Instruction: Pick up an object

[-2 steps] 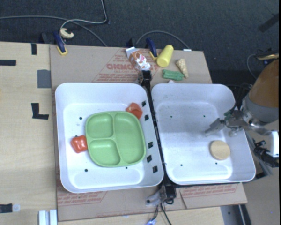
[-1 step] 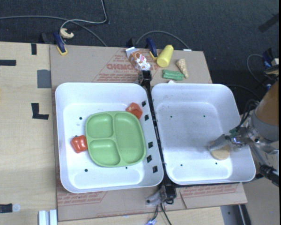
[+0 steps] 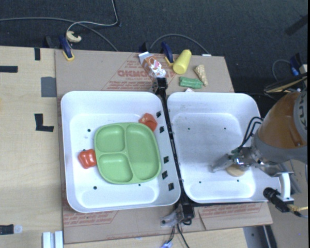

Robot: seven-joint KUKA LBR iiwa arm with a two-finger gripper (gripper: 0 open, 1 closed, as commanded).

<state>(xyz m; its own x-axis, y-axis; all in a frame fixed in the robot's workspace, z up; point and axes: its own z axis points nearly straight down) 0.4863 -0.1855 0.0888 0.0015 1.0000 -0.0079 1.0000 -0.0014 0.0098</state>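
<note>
A small tan, rounded object lies on the floor of the right bin, near its front right corner. My gripper is low in that bin, right beside the tan object and partly over it, pointing left. The grey arm with its orange band reaches in from the right. A green divided plate sits in the left bin. One red object rests at the plate's far right edge and another red object at its left.
Behind the bins, on the cardboard, lie a yellow bottle, a green piece, a tan cone and a small carton. Cables run across the dark floor at the back.
</note>
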